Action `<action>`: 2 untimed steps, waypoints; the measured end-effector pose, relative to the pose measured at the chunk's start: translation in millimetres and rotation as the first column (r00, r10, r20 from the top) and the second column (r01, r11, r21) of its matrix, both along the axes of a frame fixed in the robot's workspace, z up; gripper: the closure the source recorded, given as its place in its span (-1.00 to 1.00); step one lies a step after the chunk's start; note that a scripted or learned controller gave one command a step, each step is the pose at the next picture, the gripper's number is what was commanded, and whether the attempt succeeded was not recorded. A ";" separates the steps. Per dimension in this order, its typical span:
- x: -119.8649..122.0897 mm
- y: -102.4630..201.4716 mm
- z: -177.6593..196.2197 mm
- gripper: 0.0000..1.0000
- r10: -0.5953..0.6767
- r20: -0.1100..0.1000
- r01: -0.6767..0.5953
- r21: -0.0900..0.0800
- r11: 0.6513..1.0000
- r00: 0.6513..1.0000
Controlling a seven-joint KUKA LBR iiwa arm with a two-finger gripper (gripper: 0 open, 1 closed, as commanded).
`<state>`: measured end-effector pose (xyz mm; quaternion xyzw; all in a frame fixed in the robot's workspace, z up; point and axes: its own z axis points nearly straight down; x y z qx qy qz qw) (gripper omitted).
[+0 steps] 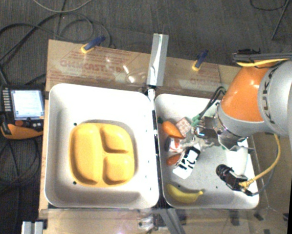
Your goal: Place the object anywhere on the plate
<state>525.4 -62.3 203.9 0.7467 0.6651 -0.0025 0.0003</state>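
Note:
A yellow plate (103, 153) with three compartments lies in the left bin (57, 131), and nothing rests on it. My gripper (195, 135) hangs low over the upper left part of the right bin (215, 195), above a cluster of small objects. Just under and left of it lie an orange carrot-shaped piece (169, 128), a red-and-white checked packet (183, 124), a red-and-white item (174, 145) and a white box with black print (187, 161). The wrist hides what lies right beneath the gripper.
A yellow banana (184, 193) lies along the right bin's front edge. The ridge between the two bins (154, 140) runs between the cluster and the plate. A handheld screen (23, 104) and cables sit left of the bench.

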 end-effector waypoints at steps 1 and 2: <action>21.1 65.9 -3.0 1.00 -0.026 -0.001 0.026 0.003 1.000 1.000; 14.7 138.7 -8.6 1.00 0.165 -0.002 -0.165 0.002 0.986 0.986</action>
